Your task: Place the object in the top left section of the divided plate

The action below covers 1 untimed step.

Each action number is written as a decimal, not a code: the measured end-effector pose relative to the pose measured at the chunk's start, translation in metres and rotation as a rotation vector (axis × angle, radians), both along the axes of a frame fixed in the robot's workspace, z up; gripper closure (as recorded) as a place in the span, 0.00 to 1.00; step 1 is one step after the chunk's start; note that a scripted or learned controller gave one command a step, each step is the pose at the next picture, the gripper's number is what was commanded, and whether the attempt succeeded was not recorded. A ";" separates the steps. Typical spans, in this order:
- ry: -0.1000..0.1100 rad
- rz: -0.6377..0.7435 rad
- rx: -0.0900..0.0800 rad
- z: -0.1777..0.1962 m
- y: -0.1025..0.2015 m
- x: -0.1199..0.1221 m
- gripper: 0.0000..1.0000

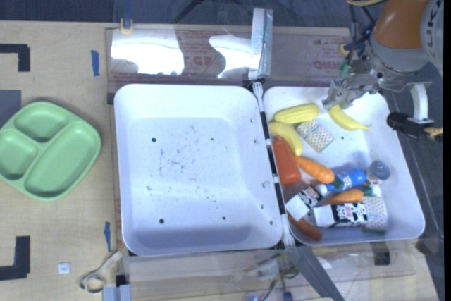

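Jaws (343, 96) sit at the top of the right bin (405, 218), apparently touching a banana (348, 118); can't tell their state. Divided plate (48, 150) lies far left, past both bins.

Divided plate (48, 149) on the bench (56, 46) at far left, left bin (190, 166) beside it, right bin (402, 187) touching that bin's right side, banana (349, 119), corn cob (296, 113), carrot (313, 168) and carton (349, 213) in the right bin, hand (345, 91) over its far end just above the banana.
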State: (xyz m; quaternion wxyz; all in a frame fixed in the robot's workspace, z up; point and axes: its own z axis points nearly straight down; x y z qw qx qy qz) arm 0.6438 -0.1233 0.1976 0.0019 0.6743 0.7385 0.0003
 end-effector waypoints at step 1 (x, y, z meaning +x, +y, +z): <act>0.001 -0.105 0.001 0.034 -0.038 0.024 1.00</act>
